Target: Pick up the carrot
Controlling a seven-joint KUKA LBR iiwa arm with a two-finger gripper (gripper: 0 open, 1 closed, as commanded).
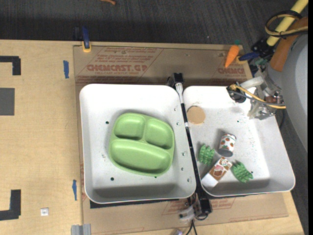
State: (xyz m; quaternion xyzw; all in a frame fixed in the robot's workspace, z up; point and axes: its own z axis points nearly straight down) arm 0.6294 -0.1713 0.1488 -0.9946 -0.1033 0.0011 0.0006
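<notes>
1. Nearest the lens, the grey arm (299, 82) is seen at the right edge, raised above the bench and reaching over the far right corner of the right bin.
2. A brown cardboard sheet (122, 65) is laid beneath both bins on the wooden bench.
3. The left bin (93, 131) is set touching the right bin (274, 155) along a shared middle edge.
4. A green divided plate (142, 143) is placed in the middle of the left bin.
5. The gripper (257, 104) is held over the far right part of the right bin, wrapped in cables; whether it is spread or pressed together cannot be told, and nothing is seen held in it.
6. The carrot (232, 56) is found outside the bins, on the cardboard just beyond the far edge of the right bin, near the gripper but apart from it.
7. Two small printed cans (227, 143) (219, 169) are seen in the right bin, with two green toys (207, 154) (242, 172) beside them.
8. A round brown disc (195, 115) is seen near the right bin's left wall.
</notes>
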